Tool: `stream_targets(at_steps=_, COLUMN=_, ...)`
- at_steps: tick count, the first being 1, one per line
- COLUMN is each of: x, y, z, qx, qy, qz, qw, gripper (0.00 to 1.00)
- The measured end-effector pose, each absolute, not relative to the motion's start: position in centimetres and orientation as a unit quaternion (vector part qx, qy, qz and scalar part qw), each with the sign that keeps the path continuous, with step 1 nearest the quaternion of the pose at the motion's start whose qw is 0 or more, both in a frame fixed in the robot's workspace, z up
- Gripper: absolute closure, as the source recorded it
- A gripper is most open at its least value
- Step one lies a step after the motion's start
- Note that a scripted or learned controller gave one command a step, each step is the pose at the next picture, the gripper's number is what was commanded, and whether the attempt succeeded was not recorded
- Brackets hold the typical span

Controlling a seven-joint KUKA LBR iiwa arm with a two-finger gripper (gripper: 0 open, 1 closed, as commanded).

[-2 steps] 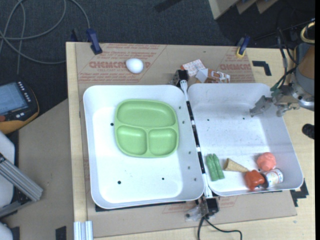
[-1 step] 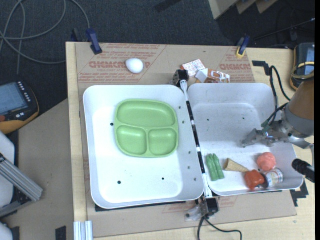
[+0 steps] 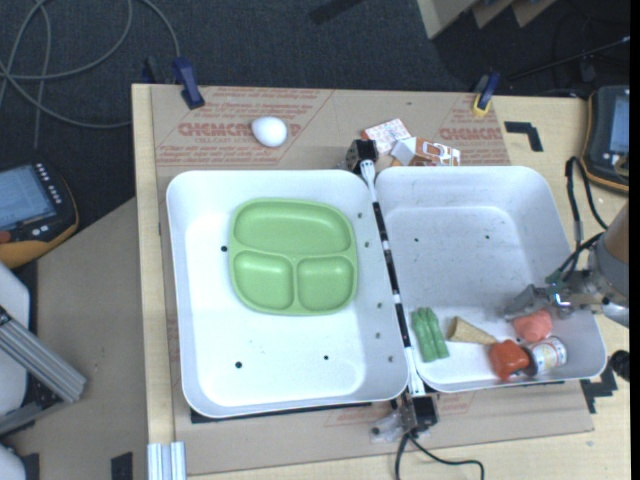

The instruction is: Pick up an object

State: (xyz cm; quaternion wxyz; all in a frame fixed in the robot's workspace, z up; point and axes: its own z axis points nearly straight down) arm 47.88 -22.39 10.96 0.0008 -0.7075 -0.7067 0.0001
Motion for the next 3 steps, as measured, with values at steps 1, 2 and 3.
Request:
stream_targets(at_steps=1, x=57.0, y=-21.4, z=8.5, qx=-0.706, qy=-0.708, qz=-0.0019, qw=0.001, gripper=0.00)
stream_targets(at_steps=2, x=49.1, y=-22.5, z=15.8, qx=-0.707, qy=-0.707, qz=0.0002, qw=0.000, gripper=0.00)
stream_targets(at_steps=3, x=48.0, y=-22.0, z=8.4, qx=-0.706, qy=-0.709, qz=-0.0023, qw=0.003, gripper=0.00)
